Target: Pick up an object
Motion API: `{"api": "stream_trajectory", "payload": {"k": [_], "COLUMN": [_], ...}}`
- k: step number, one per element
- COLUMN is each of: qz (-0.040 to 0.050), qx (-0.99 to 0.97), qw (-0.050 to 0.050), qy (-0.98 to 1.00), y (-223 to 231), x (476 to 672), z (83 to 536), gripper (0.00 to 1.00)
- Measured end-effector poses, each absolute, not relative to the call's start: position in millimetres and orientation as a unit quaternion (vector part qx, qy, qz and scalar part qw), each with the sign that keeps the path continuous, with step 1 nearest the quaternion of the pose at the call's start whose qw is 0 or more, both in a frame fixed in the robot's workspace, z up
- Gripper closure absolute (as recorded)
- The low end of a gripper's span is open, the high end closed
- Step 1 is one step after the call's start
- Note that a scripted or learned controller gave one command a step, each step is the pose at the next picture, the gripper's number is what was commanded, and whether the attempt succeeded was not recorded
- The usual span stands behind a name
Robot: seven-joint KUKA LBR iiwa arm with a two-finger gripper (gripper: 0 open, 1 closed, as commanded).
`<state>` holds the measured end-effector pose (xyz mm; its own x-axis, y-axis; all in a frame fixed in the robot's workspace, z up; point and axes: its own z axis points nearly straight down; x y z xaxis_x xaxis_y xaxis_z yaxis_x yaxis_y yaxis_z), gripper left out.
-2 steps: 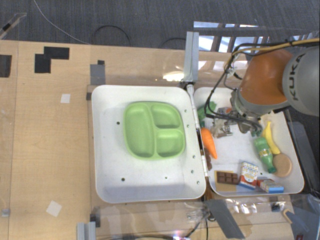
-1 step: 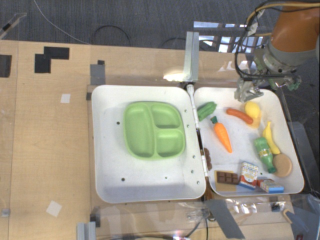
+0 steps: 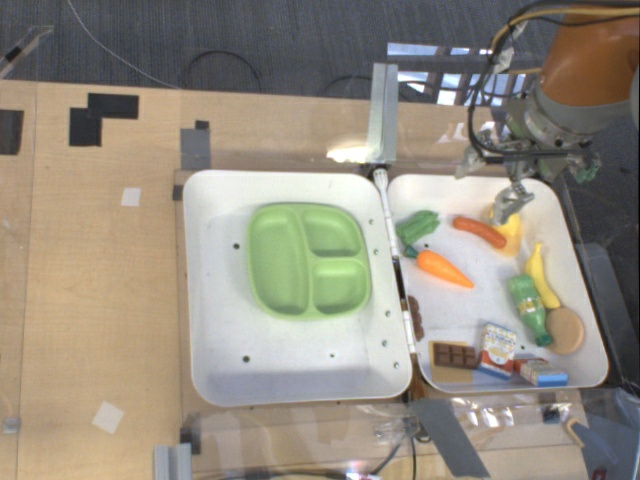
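Observation:
My gripper [image 3: 510, 206] hangs over the back of the right bin [image 3: 590, 373], just above a small yellow piece [image 3: 511, 230] and the right end of a red chili [image 3: 479, 231]. An orange carrot [image 3: 444, 268] and a green pepper [image 3: 416, 225] lie to its left. Nearer the front are a banana [image 3: 541, 274], a green bottle [image 3: 527, 308], a tan round cookie [image 3: 565, 330], a chocolate bar [image 3: 454, 355] and a small carton [image 3: 498, 344]. I see nothing between the fingers.
The left bin [image 3: 215, 358] holds a green divided plate [image 3: 306, 259]. A metal post [image 3: 384, 113] stands behind the wall between the bins. Wooden bench top stretches off to the left.

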<state>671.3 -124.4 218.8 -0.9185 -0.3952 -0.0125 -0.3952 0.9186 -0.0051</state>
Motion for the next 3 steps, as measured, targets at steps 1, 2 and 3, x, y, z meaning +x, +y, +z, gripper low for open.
{"api": "stream_trajectory", "payload": {"k": [1,2,3], "qz": [-0.0015,0.0021,-0.0014], "qx": [-0.060,-0.064,-0.078], "qw": [0.006,0.001,0.006], "qy": [0.998,0.998,0.997], "y": [-181.1,-92.2,-123.2], "x": [672.0,670.5,601.5], "z": [99.9,88.0,89.6], "gripper": [0.00,0.00,0.00]}}
